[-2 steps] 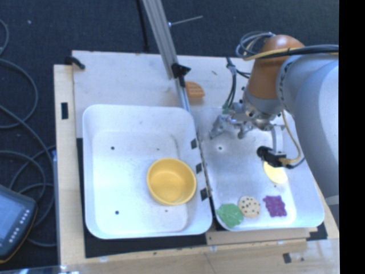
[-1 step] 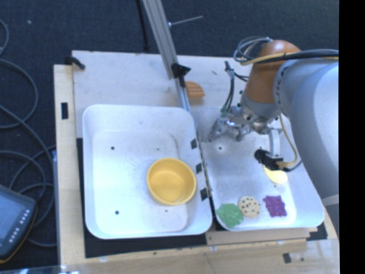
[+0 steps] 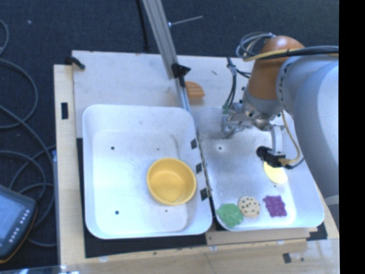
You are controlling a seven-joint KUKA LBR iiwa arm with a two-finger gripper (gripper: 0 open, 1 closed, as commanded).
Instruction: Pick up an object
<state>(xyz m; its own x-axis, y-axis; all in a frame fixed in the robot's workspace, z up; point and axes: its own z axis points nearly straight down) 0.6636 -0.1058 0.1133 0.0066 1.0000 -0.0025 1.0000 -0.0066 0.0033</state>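
My gripper [image 3: 230, 125] hangs low over the far left corner of the right bin [image 3: 228, 170], below the orange wrist band [image 3: 272, 67]. Nothing shows in it. Along the right bin's near edge lie a green flat piece [image 3: 230, 214], a round speckled cookie [image 3: 249, 206] and a purple piece [image 3: 275, 205]. A pale yellow object [image 3: 276, 173] rests further right, partly under a black part of the arm's cabling [image 3: 269, 154]. In the left bin [image 3: 114, 153] a yellow bowl [image 3: 170, 180] sits upright near the divider.
A slanted metal pole [image 3: 162, 36] rises from the bench behind the bins. A small orange object [image 3: 195, 91] lies on the bench beside the pole's foot. The arm's grey body [image 3: 313, 107] covers the right bin's far right side.
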